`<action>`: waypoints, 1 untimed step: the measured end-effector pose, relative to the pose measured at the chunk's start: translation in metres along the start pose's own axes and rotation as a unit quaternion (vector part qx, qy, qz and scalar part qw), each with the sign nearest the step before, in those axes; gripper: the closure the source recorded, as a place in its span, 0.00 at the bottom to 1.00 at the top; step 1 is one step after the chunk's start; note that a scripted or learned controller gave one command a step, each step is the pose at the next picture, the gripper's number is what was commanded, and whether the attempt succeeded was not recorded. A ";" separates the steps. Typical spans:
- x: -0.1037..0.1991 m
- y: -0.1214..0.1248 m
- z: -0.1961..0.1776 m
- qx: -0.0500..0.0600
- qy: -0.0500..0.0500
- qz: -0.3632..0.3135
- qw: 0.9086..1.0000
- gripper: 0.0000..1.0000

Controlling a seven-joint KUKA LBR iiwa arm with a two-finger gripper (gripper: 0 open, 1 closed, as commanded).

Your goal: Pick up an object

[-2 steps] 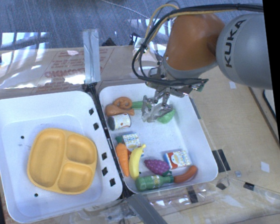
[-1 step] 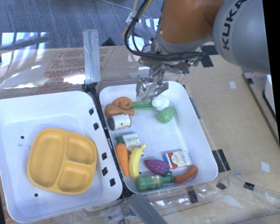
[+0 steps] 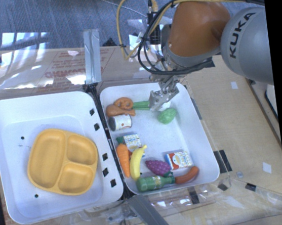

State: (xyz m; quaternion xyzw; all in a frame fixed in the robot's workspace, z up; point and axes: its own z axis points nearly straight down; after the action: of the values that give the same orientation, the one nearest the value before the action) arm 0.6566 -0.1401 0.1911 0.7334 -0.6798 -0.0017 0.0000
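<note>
Surface [image 3: 234, 123] is tan board w/ tape strips, clear plastic sheet at the front edge; dark blue-grey carpet floor [image 3: 27, 16] beyond it. Two white bins side by side. Left bin [image 3: 9, 115] has a yellow divided tray [image 3: 61, 161]. Right bin [image 3: 198, 143] holds toy food: brown piece [image 3: 121, 106], can [image 3: 120, 122], carrot [image 3: 124, 159], banana [image 3: 136, 161], purple grapes [image 3: 158, 166], green bottle [image 3: 154, 182], sausage [image 3: 186, 175], small carton [image 3: 178, 159], green lump [image 3: 167, 115]. Claw [image 3: 161, 99] is low in the right bin's back part, just above the green lump, near touching. Can't tell if claw is wide or narrow, nor if it grips anything.
</note>
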 end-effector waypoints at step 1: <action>0.000 0.000 -0.001 0.001 0.000 0.000 1.000 0.00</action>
State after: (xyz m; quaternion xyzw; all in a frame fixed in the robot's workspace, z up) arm 0.6569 -0.1404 0.1921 0.7333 -0.6800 -0.0012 -0.0002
